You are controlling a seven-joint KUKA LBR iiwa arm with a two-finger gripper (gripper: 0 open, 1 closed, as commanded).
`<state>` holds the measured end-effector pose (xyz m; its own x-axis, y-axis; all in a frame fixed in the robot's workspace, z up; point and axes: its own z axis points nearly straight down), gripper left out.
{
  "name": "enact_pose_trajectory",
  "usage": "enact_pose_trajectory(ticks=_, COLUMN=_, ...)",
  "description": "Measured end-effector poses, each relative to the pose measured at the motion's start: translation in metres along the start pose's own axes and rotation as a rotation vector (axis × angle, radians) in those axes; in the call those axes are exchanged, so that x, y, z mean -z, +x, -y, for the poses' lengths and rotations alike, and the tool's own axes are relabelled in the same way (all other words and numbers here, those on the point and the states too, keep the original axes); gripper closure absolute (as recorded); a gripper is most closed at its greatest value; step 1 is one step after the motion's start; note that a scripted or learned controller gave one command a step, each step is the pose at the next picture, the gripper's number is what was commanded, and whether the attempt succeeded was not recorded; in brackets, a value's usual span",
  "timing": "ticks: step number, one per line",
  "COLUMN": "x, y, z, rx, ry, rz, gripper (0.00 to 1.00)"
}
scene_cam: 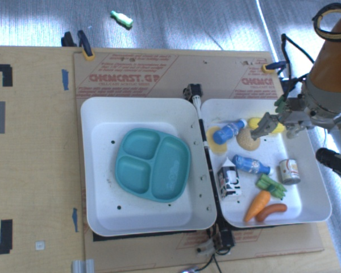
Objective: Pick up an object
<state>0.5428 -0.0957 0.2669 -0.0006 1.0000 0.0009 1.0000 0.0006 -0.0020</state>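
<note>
A: Where's the gripper (265,124)?

B: Over the right bin (314,206), at its upper part, right above a round tan object (249,140). One grey finger slants down toward it. Whether the fingers are spread or pressed together, I cannot tell from this angle. Nothing visibly between them.

A: So nothing picked yet.

B: That's my read. Everything pickable sits in the right bin: blue bottle (228,131), yellow piece (254,122) partly hidden behind the gripper, second blue bottle (252,165), small can (288,172), carrot (257,205), sausage (271,210), green piece (271,186), black-and-white carton (229,181). Left bin (96,152) holds just the teal divided plate (153,164).

A: Risks?

B: Clutter. The tan object touches or nearly touches the yellow piece and the bottle. A finger landing on a neighbour likely shoves things aside instead of closing around one. The tan thing looks rounded, so an off-centre pinch may squirt it out. Also it's near the bin's upper wall, so a collision is possible on descent.
</note>
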Motion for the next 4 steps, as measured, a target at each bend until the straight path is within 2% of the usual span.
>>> enact_pose_trajectory(ticks=1, x=-0.138, y=0.004, z=0.017, rx=-0.211, ry=0.0, rz=0.0, gripper=0.0)
enact_pose_trajectory(ticks=2, x=-0.165, y=-0.011, z=0.008, rx=-0.028, ry=-0.003, rz=0.001, gripper=0.0)
enact_pose_trajectory(ticks=3, x=-0.155, y=-0.011, z=0.007, rx=-0.03, ry=-0.005, rz=0.002, gripper=1.0)
enact_pose_trajectory(ticks=4, x=-0.049, y=0.032, z=0.029, rx=-0.169, ry=-0.003, rz=0.001, gripper=1.0)
